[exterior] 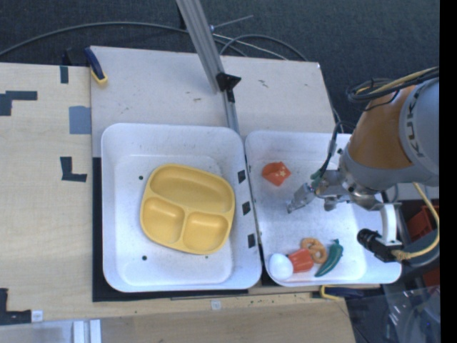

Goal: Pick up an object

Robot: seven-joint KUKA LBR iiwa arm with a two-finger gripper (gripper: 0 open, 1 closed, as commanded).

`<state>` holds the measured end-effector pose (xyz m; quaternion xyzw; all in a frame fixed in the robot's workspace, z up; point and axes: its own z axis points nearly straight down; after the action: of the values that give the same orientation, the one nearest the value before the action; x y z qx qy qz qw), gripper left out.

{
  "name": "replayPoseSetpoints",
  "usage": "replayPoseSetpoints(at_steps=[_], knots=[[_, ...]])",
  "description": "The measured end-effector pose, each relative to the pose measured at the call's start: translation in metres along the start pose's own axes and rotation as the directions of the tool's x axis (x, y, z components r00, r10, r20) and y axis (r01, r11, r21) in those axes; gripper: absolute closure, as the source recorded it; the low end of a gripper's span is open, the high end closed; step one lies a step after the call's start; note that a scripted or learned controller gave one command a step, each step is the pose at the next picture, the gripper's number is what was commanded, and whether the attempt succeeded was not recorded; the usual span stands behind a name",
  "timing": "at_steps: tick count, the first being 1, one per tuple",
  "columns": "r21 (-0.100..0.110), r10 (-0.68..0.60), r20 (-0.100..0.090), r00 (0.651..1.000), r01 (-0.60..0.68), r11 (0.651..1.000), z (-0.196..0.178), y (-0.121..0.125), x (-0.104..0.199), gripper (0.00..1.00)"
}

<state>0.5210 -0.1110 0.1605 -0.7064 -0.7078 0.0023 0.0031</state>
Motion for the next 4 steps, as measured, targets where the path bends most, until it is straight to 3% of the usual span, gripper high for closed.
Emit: replayPoseSetpoints(at_steps=[1, 2, 3, 4], knots=[[0.002, 0.001, 0.000, 1.000, -0.001, 1.000, 0.055, -0.012, -0.002, 0.00], [-0.006, 0.001, 0.002, 1.000, -0.001, 1.000, 0.072, -0.012, -0.002, 0.00], [-0.005, 0.000, 0.001, 1.000, 0.000, 1.000, 0.061, -0.012, -0.001, 1.00], [-0.010, 0.000, 0.002, 1.000, 0.000, 1.000, 0.009, -0.002, -0.002, 1.00]])
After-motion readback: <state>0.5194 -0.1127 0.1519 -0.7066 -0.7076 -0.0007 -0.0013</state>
